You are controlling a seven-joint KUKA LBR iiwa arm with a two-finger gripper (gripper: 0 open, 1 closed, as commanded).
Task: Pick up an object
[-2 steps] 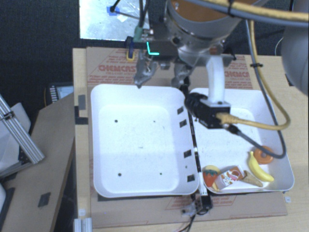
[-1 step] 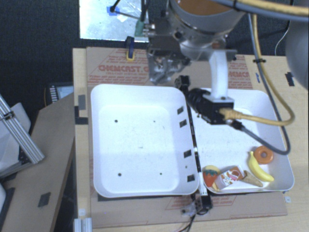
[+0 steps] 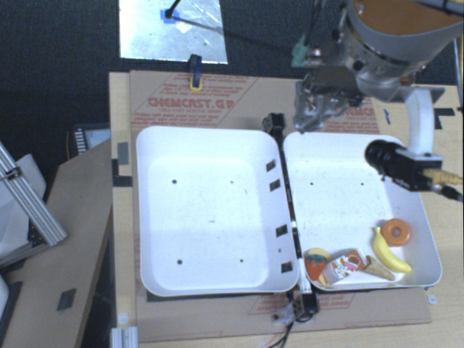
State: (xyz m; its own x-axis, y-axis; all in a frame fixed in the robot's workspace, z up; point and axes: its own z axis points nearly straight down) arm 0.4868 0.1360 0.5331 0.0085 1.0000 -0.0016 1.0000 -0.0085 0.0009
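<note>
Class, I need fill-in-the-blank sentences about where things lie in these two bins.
1. The curved yellow banana lies in the ____ shallow white bin.
2. The round orange ring-shaped toy sits just ____ the banana in the view.
3. The end effector hangs over the right bin's ____ edge.

Missing words: right; above; far

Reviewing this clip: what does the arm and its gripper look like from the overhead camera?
The arm is a bulky grey metal body with a broad orange band above the wrist. Thin dark cables run beside it. The gripper is a small silvery-grey metal assembly, blurred here, with a teal-green fitting beside its mount.
</note>
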